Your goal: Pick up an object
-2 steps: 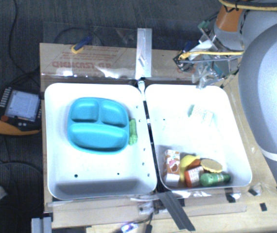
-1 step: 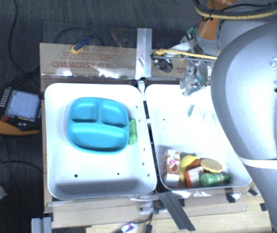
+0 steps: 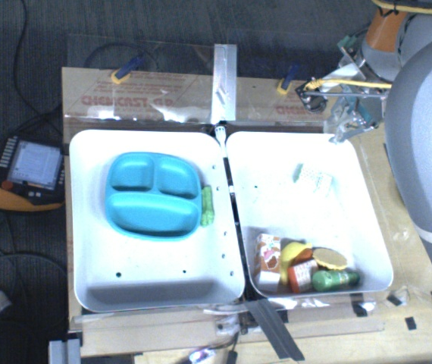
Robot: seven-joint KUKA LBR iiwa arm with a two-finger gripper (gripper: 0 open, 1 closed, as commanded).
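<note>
At the front of the right bin point(image 3: 352, 203) lies a cluster of small items: a white and red carton point(image 3: 268, 252), a yellow piece point(image 3: 293, 252), a red can point(image 3: 301, 274), a round tan disc point(image 3: 330, 259) and a green bottle point(image 3: 335, 280) lying on its side. My gripper point(image 3: 348, 120) hangs above the bin's back right corner, well away from the cluster and holding nothing that I can see. The grey arm with its orange band point(image 3: 386, 29) comes in from the upper right.
The left bin point(image 3: 95, 271) holds a blue divided tray point(image 3: 154, 194) with a small green item point(image 3: 207, 205) along its right edge. A metal post point(image 3: 223, 82) stands behind the wall between the bins. Cables and a handheld pendant point(image 3: 26, 169) lie on the floor at left.
</note>
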